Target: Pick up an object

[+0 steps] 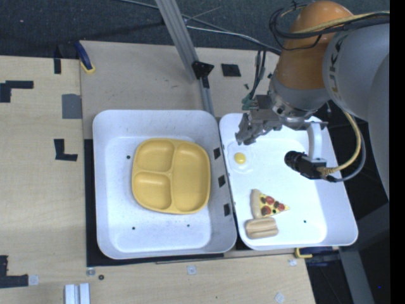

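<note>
Surface (38, 189): light wood-toned board with scattered black tape marks, carrying two shallow white bins side by side; dark floor beyond its far edge. Left bin (114, 233) holds a yellow divided plate (171, 175), lying flat. Right bin (329, 220) holds three items: a fried-egg toy (240, 159) near the bin's far left corner, a pizza slice toy (266, 204) with its tip pointing right and its crust to the left, and just beside it, nearer the camera, a bread-roll toy (261, 228), long axis left to right. End effector (249, 135) hangs over the far left of the right bin, just beyond the egg; whether it is clenched or released, cannot tell. Nothing seen grasped.
</note>
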{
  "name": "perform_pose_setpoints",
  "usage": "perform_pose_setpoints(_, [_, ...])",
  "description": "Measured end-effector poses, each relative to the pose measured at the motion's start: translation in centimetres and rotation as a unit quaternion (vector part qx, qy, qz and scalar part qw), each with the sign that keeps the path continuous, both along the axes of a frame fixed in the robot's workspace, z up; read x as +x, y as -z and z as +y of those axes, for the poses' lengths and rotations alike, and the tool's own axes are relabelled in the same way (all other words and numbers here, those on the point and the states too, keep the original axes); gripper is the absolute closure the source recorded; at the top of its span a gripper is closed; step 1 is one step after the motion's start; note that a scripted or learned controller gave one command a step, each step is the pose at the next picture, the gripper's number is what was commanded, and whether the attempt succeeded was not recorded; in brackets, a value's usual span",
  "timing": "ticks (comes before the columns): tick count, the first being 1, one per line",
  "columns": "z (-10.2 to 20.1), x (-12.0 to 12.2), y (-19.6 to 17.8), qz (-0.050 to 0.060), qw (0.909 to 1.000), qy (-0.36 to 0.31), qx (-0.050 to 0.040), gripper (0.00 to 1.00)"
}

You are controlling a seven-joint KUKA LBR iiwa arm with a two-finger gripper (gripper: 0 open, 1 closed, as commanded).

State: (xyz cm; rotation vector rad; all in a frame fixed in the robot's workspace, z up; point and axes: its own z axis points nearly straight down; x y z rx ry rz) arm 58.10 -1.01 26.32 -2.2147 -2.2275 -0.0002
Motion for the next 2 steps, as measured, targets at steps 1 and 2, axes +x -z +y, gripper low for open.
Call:
perform_pose_setpoints(1, [4.4, 1.4, 2.0, 0.001, 1.0000, 0.000, -0.0006, 1.00])
perform_pose_setpoints(2, [9.3, 2.6, 2.6, 0.001, 1.0000, 0.000, -0.0001, 1.00])
